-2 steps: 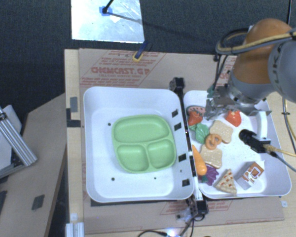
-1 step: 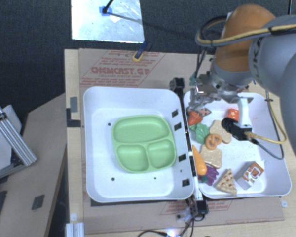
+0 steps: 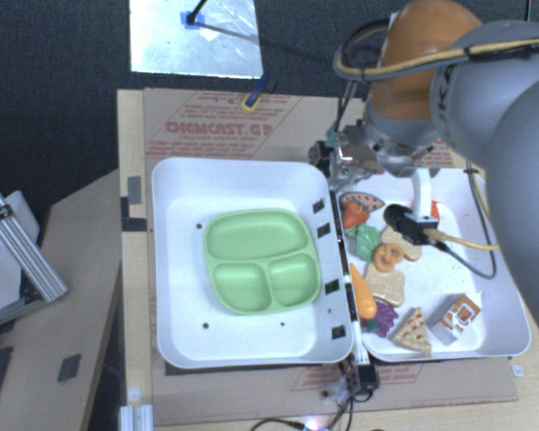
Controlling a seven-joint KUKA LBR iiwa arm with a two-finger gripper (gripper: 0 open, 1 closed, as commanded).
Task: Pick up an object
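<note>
My fingers (image 3: 341, 162) hung over the far left corner of the right bin (image 3: 490, 326), by the divider. Apart or together: couldn't tell, wrist blocked it. Nearest pick was the watermelon slice (image 3: 361, 206). Further out lay the pretzel (image 3: 388, 257), bread slice (image 3: 386, 285), carrot (image 3: 364, 300), pizza slice (image 3: 411, 330) and small carton (image 3: 454, 317). The left bin (image 3: 180, 205) held a green divided plate (image 3: 260, 260).
</note>
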